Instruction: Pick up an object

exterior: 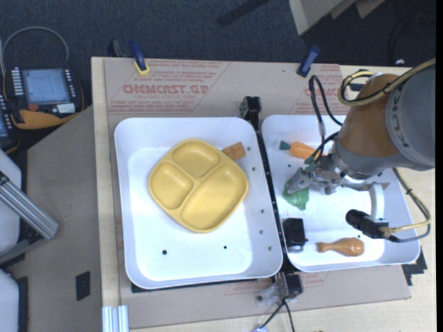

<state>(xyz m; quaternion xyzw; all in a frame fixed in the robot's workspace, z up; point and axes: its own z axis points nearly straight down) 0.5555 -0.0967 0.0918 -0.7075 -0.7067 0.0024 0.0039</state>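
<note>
My gripper (302, 184) hangs low over the left part of the right bin (394, 254), with the grey-and-orange arm (377, 130) behind it to the right. A green leafy toy (299, 199) lies just under the gripper tip, touching or nearly touching it. An orange carrot with a green top (299, 149) lies at the bin's far left. A brown drumstick (340, 246) lies near the front edge. A small black block (294, 231) sits at the front left corner.
The left bin (138, 241) holds a yellow divided plate (199, 184), with a small brown block (234, 151) at its far right edge. A black part on a cable (363, 223) hangs over the right bin. Clamps sit between the bins.
</note>
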